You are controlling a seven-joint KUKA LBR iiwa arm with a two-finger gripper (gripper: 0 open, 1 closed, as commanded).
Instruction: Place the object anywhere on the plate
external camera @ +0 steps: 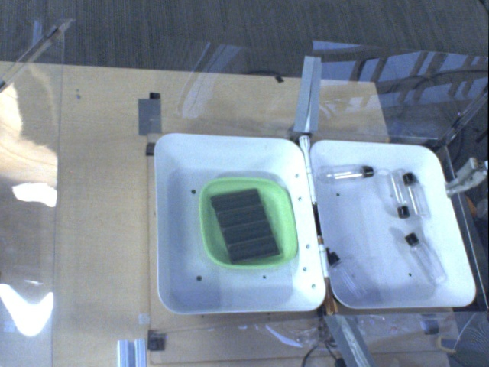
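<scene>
A dark grey ridged rectangular block (244, 225) lies flat on the green plate (208, 228), which stands in the left white bin (172, 281). The block is slightly angled and covers most of the plate's middle. At the right edge, a pale grey piece that looks like the tip of my gripper (467, 179) hangs over the right bin's far rim. It is well away from the plate and nothing shows in it.
The right white bin (458, 293) holds several clear vials with black caps (345, 174) (407, 195) (425, 257). A grey metal post (309, 102) stands behind the seam between the bins. Bare wooden benchtop (84, 205) stretches to the left.
</scene>
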